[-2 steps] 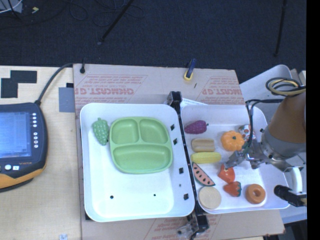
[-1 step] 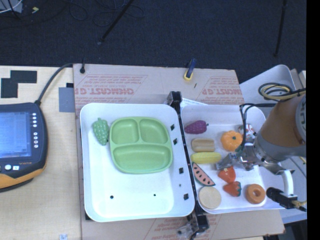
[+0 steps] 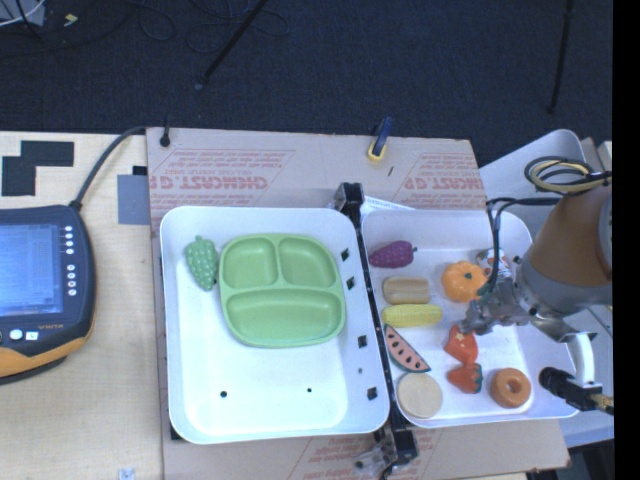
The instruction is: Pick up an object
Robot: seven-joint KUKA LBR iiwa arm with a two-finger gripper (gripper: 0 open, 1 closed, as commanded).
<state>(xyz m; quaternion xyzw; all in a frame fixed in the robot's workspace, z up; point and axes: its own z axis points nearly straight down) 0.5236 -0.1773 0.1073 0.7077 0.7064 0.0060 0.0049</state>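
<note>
Nearest the lens sits the left bin [image 3: 190, 408], its front edge bare, and toward its back edge a green divided plate [image 3: 280, 290] with a bunch of green grapes [image 3: 201, 261] against the bin's left wall. Moving right into the right bin [image 3: 440, 236]: purple eggplant [image 3: 392, 255], a brown roll [image 3: 406, 290], yellow corn [image 3: 411, 315], a watermelon slice [image 3: 405, 349] and a round cracker [image 3: 420, 395] at the front edge. Then the orange [image 3: 461, 281], a red pepper [image 3: 460, 345], a strawberry [image 3: 466, 376] and a doughnut [image 3: 511, 388].

The gripper [image 3: 478, 320] hangs over that crowded middle, just above the red pepper, the likely target. Best to come straight down and centre on the pepper, since the orange and strawberry crowd it.

Whether the jaws are spread or clenched, I cannot tell; the wrist hides them, and whether they touch the pepper.
</note>
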